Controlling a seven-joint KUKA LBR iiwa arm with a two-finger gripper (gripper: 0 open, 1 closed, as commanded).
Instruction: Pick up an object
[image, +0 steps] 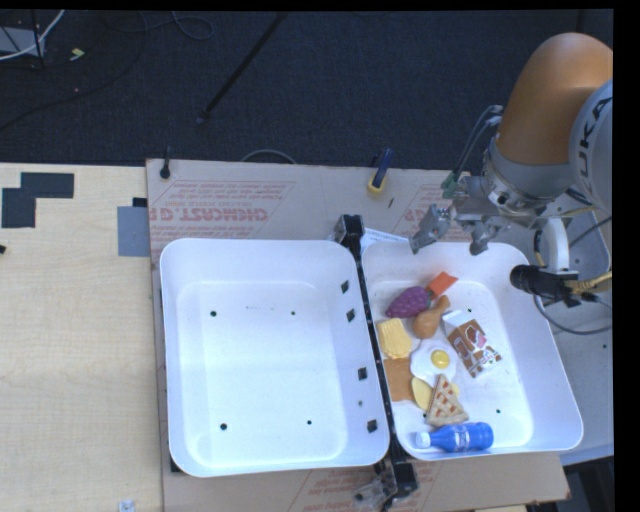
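Camera view. The grey arm with its orange band reached in from the right, its two-finger gripper (455, 232) poised above the far edge of the right-hand shallow white plastic bin (545, 352). The jaws stood spread apart, with nothing between the two dark fingers (428, 230). The candidate objects lay clustered along that bin's left half: a purple toy bunch of grapes (408, 301), an orange wedge (442, 284), a brown drumstick-shaped piece (430, 320), a yellow cheese block (394, 338), a white fried egg with a yellow yolk (436, 360), a brown-and-white printed packet (473, 347), a triangular waffle-patterned slice (447, 402), and, at the near edge, a blue plastic bottle lying on its side (458, 437). The left-hand white bin (180, 330) adjoined it.
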